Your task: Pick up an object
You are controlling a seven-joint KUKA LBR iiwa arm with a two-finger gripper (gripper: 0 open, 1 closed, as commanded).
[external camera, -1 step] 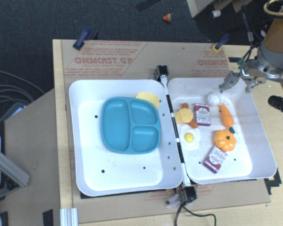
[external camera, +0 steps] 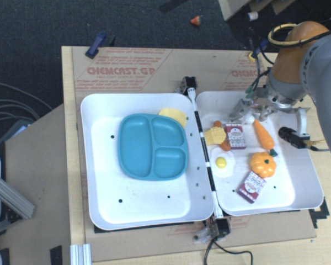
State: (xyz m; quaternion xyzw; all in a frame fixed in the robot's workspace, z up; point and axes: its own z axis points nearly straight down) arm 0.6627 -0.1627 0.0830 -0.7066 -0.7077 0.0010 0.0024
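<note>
The tool (external camera: 252, 108) was seen low over the far part of the right bin (external camera: 303, 195); nothing was seen between its fingers, and whether they were open could not be told. Just beside it lay a carrot (external camera: 263, 134). A pumpkin (external camera: 263, 164), a fried egg (external camera: 222, 163) and two small red packets (external camera: 235, 136) (external camera: 251, 186) lay nearby. A blue divided plate (external camera: 151, 147) rested in the left bin (external camera: 102, 203).
</note>
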